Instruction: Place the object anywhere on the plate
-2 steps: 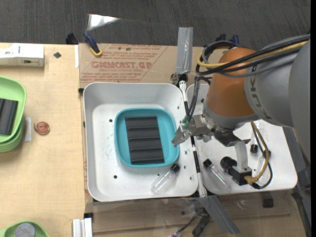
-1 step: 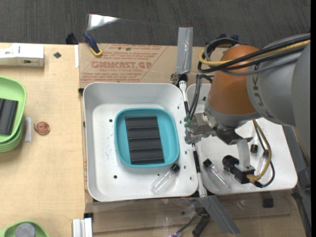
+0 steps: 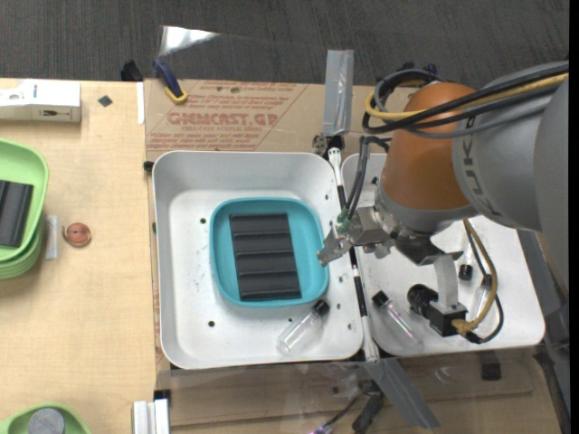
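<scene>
A teal plate lies in the middle of the left white bin. A black ribbed block rests flat on it and covers most of its floor. My gripper hangs at the divider between the two bins, just right of the plate's right rim, under the grey and orange wrist. A clear vial with a black cap lies in the left bin, in front of the plate. A second clear vial lies in the right bin.
The arm covers much of the right bin. Behind the bins lies a cardboard sheet. On the wooden bench to the left are a green tray holding a black item, a small reddish disc and a white box.
</scene>
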{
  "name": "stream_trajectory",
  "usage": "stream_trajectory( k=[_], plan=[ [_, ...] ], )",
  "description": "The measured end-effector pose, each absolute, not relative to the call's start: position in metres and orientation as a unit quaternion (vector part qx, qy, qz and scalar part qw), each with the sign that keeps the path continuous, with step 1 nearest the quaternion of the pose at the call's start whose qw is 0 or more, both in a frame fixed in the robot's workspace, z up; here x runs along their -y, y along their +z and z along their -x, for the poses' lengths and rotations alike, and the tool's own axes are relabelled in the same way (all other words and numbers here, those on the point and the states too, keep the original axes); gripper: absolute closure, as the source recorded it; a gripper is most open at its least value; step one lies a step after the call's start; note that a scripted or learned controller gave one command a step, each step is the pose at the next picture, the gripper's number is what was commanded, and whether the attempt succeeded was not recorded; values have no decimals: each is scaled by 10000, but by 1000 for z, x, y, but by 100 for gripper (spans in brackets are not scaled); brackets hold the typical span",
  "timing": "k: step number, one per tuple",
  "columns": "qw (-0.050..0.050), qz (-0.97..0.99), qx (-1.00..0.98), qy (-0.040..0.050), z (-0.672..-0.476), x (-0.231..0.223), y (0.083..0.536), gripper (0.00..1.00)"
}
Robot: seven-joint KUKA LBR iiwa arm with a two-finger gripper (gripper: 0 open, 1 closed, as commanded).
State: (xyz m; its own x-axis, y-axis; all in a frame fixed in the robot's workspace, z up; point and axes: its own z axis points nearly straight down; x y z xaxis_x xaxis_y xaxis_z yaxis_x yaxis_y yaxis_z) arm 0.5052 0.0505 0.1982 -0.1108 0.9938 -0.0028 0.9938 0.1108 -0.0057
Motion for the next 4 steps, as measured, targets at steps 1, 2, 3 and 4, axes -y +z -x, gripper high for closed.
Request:
stream_trajectory(
  k=[1,2,3,4],
  plan=[
    [11,6673,7448,44,-506,-49,206,100],
    [11,6675,7446,45,-506,-49,206,0],
    [11,6679,7442,59,-506,-46,214,100],
    [12,6679,7442,59,-506,-46,214,0]
  ],
)
